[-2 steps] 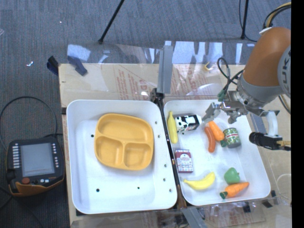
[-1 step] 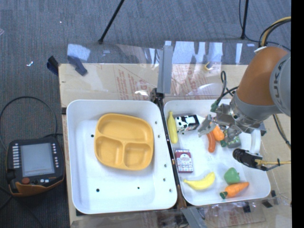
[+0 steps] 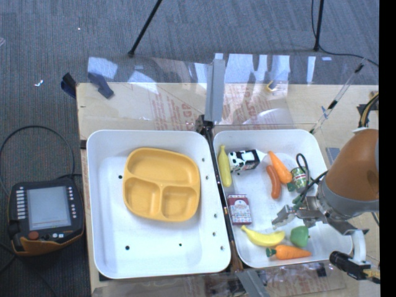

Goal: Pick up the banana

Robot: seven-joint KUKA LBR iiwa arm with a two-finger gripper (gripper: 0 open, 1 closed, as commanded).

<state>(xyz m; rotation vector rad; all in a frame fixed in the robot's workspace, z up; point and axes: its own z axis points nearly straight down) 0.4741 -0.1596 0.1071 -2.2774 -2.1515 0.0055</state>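
Camera view, right white bin [image 3: 309, 142]: you have the small curved yellow plastic banana [image 3: 263, 235] lying flat near the front wall, between the red carton [image 3: 239, 208] and the orange carrot [image 3: 288, 251], a green round fruit [image 3: 299, 236] just beside its tip. Two-finger gripper [image 3: 297, 213] hangs above and to the banana's right, fingers spread, holding nothing. Judge it light, rigid and slick; grip across the thick middle, jaws square to its curve.

Arm [image 3: 359, 172] cut off at right edge. Green can [image 3: 299, 179] partly hidden by arm. Box [image 3: 239, 209] label too small to be read.
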